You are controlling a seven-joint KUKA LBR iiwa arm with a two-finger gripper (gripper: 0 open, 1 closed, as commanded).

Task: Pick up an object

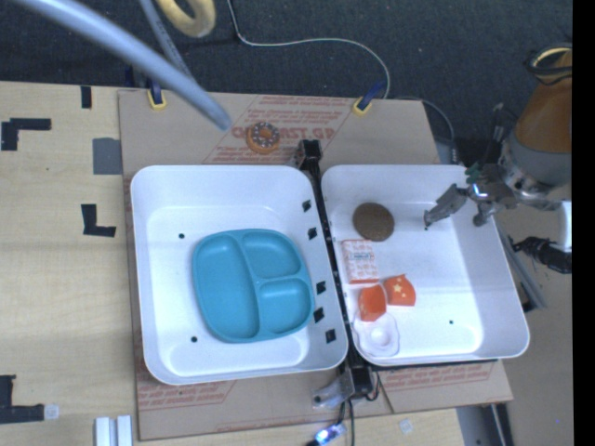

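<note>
The claw (446, 207) is hanging over the upper right part of the right bin (483, 286), reaching in from the arm (539, 147) at the right; whether it is spread or pressed together cannot be told at this size, and nothing is showing in it. The likeliest thing to pick, a brown round disc (374, 220), is lying on the bin floor just to the left of the claw and slightly below it. Further down and left of the claw are lying a printed packet (360, 260), an orange-red piece (400, 290) touching a red block (371, 303), and a white rounded object (380, 334) at the bin's lower left corner. The blue divided plate (251, 282) is sitting well to the left in the left bin (158, 203).

The risk is probably in the disc lying flat: the claw could be sliding over its top or pushing it toward the divider (321, 240) instead of gripping it. Going for the lower cluster could be catching two touching pieces at once, or nudging the packet.
</note>
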